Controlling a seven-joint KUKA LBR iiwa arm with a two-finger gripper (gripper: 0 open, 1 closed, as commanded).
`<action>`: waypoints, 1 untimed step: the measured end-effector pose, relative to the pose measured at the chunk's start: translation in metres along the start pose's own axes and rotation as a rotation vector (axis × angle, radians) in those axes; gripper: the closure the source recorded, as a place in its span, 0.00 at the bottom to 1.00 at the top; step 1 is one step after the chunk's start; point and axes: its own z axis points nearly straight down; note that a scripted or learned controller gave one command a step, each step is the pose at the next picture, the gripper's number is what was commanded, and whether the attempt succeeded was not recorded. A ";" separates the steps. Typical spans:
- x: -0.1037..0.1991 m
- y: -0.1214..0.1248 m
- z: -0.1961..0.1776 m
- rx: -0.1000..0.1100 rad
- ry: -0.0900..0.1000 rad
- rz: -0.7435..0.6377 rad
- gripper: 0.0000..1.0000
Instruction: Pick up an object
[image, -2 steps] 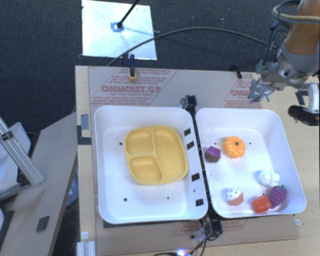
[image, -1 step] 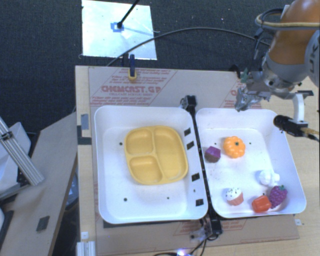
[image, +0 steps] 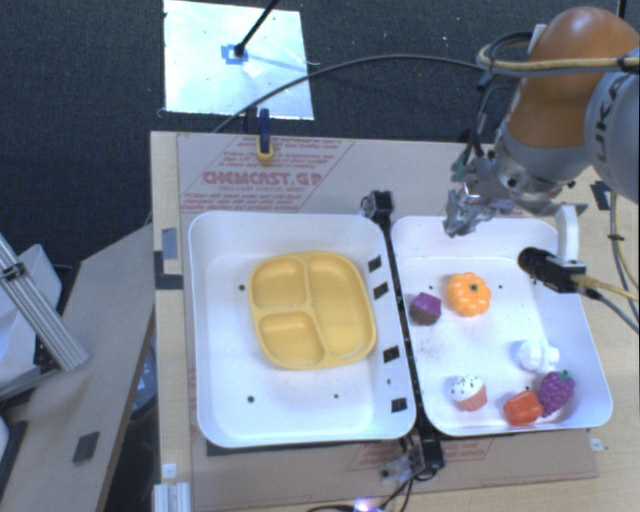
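The right bin (image: 500, 245) holds several toy foods: an orange pumpkin (image: 468, 294), a purple piece (image: 425, 308), a white piece (image: 536, 354), a cupcake (image: 467, 392), a red-orange pepper (image: 522, 407) and purple grapes (image: 556, 390). My gripper (image: 462, 222) hangs over the far left part of that bin, up and behind the pumpkin. No toy is between its fingers.
A yellow divided plate (image: 310, 308) lies in the left bin (image: 215, 330). Black clips (image: 390, 320) run along the seam between the bins. A black cylinder on a cable (image: 545, 266) reaches in over the right bin's far right side.
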 end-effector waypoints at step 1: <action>0.048 -0.011 0.002 0.000 0.000 0.000 1.00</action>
